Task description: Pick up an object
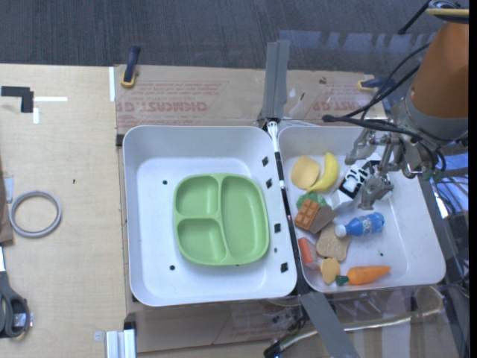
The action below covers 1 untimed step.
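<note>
My gripper (376, 185) hangs over the upper middle of the right bin (425, 252), reaching in from the right. Nothing shows in its grasp. Just below it lies a blue bottle (363, 224) with a white cap. To its left are a banana (329, 171) and a round yellow fruit (304, 172). Lower down sit a waffle piece (307, 215), a brown wedge (323, 217), a bread slice (333, 245) and a carrot (366, 274) near the front wall.
The left bin (149, 222) holds a green divided plate (221, 218). A grey tape ring (31, 213) lies on the bench at far left. A grey post (274, 80) stands behind the bins' shared wall.
</note>
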Tool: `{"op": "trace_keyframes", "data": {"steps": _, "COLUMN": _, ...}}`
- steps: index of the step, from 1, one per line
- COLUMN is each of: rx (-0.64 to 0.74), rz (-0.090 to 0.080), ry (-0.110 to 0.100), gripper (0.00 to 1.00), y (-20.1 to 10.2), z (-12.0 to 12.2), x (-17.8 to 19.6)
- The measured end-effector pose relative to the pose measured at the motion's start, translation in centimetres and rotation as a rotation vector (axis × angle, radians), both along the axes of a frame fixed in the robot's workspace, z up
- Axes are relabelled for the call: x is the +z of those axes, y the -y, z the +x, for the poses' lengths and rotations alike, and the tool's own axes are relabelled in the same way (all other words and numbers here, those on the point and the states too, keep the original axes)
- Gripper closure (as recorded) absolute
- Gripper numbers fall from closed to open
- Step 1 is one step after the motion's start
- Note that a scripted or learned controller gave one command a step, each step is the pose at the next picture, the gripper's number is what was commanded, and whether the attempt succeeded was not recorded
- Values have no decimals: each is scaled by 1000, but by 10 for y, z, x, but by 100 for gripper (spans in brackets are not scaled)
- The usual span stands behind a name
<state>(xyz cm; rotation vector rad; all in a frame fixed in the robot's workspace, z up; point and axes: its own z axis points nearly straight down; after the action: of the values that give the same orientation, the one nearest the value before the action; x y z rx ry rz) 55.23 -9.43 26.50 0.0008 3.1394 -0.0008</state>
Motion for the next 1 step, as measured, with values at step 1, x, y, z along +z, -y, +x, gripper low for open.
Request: {"op": "trace_keyframes", "data": {"steps": 1, "rx": -132, "rz": 0, "ry": 2, "gripper": 0, "y": 9, "z": -15, "x": -172}}
